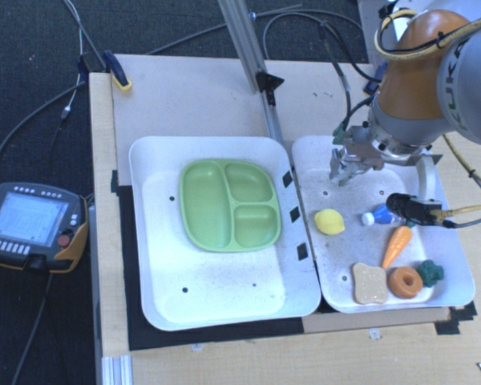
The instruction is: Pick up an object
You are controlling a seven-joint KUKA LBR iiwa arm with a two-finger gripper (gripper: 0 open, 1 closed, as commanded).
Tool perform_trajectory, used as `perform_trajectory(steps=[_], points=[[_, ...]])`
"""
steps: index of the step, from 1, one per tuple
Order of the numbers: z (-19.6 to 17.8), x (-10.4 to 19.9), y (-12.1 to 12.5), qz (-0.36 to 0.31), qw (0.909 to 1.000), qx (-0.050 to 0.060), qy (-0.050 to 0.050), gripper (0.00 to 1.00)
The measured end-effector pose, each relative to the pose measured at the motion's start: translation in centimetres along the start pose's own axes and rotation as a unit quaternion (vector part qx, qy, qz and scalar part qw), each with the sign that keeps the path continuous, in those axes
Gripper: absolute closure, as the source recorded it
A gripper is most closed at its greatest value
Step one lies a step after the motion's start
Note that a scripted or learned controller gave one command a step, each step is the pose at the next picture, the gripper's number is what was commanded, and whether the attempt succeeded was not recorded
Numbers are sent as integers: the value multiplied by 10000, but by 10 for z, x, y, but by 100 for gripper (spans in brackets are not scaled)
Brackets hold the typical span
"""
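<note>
Toys crowd the near end of the right bin (463, 291): a slice of bread (369, 283), a donut (405, 281), a green piece (430, 272), then a carrot (396, 245), a blue item (380, 216) and a lemon (330, 221), loosely scattered, likely so each can be grasped alone. Beside it, the left bin (156, 215) carries a green divided plate (229, 204). Farther back, the hand (346, 167) hangs over bare bin floor beyond the lemon, fingers slightly apart, holding nothing.
</note>
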State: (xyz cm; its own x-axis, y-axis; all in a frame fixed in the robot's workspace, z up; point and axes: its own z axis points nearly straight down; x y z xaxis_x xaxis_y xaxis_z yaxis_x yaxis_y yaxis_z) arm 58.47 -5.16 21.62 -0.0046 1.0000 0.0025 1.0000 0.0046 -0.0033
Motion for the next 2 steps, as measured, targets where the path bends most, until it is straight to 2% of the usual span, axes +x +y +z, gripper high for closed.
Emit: perform_trajectory(steps=[2], points=[[-20,92,-48,-9,10000,-2,6,100]])
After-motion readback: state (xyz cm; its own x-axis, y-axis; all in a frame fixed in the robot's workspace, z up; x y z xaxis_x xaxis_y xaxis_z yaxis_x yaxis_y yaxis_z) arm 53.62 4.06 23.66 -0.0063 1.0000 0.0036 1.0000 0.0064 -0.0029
